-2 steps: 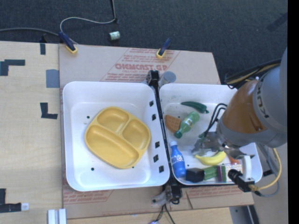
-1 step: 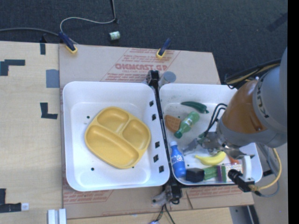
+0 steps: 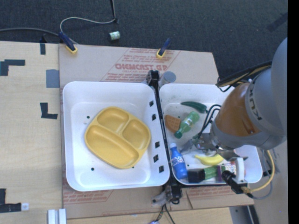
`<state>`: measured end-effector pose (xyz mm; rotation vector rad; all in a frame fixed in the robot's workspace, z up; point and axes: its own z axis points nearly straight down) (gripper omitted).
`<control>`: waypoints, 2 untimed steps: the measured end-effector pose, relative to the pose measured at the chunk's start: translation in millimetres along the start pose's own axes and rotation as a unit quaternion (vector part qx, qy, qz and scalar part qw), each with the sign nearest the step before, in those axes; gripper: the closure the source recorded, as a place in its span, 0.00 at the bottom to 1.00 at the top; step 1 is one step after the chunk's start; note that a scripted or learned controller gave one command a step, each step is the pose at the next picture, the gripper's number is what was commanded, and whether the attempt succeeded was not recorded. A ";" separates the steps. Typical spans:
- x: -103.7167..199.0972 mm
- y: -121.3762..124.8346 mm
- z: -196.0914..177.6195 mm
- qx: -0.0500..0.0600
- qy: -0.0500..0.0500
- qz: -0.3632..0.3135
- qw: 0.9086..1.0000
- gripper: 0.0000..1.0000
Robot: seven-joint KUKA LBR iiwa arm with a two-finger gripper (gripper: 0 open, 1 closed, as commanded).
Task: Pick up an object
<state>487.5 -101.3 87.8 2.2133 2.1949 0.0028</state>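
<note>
**Arm low over the right bin, fingers hidden among the clutter**

You can read red print on the cardboard sheet (image 3: pixel 140 65) under the bins: it looks like "CHEMCAST GP", upside-on along the top centre. The blue bottle (image 3: pixel 178 161) carries a white label too small to read, and the orange band of the arm (image 3: pixel 252 115) shows part of dark lettering at the right of the frame.

The cardboard lies on a pale wooden bench (image 3: pixel 28 139) marked with dark tape pieces; dark carpet runs across the top, crossed by a thin cable (image 3: pixel 88 20). Two yellow-and-blue clamps (image 3: pixel 68 43) pin the cardboard's upper edge.

The left bin (image 3: pixel 70 125) holds a glossy yellow divided plate (image 3: pixel 117 136). In the right bin (image 3: pixel 170 94) you see a green bottle (image 3: pixel 187 124), a dark green pepper-like shape (image 3: pixel 195 106), a tan waffle-textured piece (image 3: pixel 172 122), a yellow banana (image 3: pixel 209 159) and the blue bottle along the lower left wall.

The gripper (image 3: pixel 202 143) sits just above the banana, at the bin's lower centre; you cannot tell whether its jaws are spread or closed.
</note>
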 end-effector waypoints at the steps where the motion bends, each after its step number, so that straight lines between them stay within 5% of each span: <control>1: 5.9 58.7 3.0 0.007 0.006 -0.004 1.000 0.00; 2: 5.3 36.0 2.7 0.007 0.007 -0.004 1.000 0.00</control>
